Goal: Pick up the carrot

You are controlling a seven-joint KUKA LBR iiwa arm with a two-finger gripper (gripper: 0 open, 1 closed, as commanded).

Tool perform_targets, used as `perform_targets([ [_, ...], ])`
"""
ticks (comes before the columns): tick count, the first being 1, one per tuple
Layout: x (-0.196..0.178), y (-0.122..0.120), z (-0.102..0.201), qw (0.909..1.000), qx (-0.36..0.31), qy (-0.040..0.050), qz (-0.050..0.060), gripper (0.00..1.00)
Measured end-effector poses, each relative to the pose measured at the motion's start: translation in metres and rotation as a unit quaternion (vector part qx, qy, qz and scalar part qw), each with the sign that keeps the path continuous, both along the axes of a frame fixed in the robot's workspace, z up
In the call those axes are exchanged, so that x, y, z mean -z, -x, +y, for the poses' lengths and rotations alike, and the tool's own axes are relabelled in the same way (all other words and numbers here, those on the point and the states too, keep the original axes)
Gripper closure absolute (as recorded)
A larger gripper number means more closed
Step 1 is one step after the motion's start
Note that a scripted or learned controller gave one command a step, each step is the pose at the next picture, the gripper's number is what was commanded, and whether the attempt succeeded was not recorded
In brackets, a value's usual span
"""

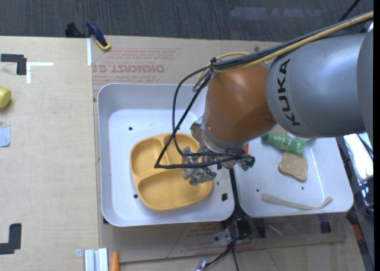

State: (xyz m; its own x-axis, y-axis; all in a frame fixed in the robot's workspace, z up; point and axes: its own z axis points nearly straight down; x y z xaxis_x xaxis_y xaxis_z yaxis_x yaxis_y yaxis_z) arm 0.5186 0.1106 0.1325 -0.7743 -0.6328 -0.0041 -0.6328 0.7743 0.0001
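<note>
At the near edge of the bench a small orange tip [113, 258] pokes up beside a white bracket; it is too small to tell whether that is the carrot, and it lies outside both bins.

Next comes the left bin [107, 145], holding a yellow divided plate [160, 192]; the gripper [199, 173] hangs low over the plate's right side, just at its rim, with black cables looping round it. Whether it is apart or together I cannot tell, and nothing can be seen held in it. My guess is that the arm [320, 85] has been sent here because the carrot is on or beside the plate, under the wrist; that spot is covered, so this is a judgement only.

The right bin [320, 180] holds the other items, well apart from the gripper: a pale thin strip [297, 203] nearest, then a slice of bread [294, 166], then a green bottle [284, 141] lying on its side by the orange band.

Farthest back, a blue and yellow clamp [98, 35] pins the cardboard sheet [136, 65], likely to keep the bins from sliding.
</note>
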Motion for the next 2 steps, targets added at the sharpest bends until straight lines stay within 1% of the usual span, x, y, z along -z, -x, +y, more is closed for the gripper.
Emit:
perform_targets([
  [1, -0.060, 0.001, -0.015, 0.9926, 0.121, -0.0001, 0.000, 1.00],
  [2, 0.040, 0.021, 0.038, 0.9995, 0.033, 0.0003, 0.001, 1.00],
])
